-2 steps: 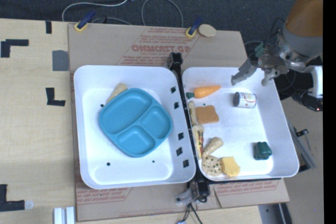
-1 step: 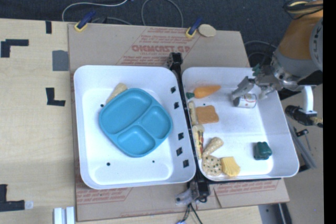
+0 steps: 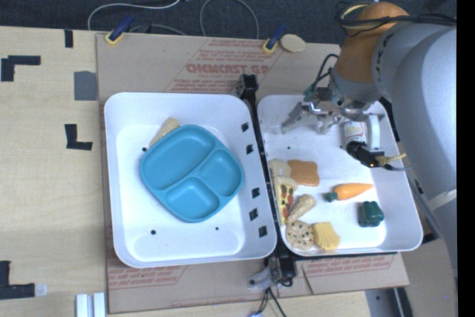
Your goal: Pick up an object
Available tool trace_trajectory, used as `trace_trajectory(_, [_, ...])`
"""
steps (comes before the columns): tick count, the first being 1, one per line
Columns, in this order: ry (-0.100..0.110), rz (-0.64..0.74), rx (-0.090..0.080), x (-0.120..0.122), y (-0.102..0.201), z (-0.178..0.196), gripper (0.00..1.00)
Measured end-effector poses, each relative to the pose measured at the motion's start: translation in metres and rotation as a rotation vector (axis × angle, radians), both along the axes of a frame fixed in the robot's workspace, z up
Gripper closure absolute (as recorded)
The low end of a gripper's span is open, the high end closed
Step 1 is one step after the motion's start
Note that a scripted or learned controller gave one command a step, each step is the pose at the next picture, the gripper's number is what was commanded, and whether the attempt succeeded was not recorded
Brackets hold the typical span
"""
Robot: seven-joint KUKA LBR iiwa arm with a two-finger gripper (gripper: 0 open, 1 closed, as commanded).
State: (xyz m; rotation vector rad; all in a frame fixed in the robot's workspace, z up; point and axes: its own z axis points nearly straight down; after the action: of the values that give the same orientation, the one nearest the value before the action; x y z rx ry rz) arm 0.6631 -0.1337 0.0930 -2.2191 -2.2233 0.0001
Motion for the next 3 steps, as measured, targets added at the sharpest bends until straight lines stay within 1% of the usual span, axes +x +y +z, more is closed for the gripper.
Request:
trace_trajectory(1, [-0.009,-0.004,-0.005,0.007,-0.059,0.105,0.0])
trace_trajectory(2, [-0.015,-0.002,-0.008,0.006,-0.065,0.023,0.0])
trace_trajectory(3, [-0.007,0.005,0.0,0.008,0.005,-0.006,0.0])
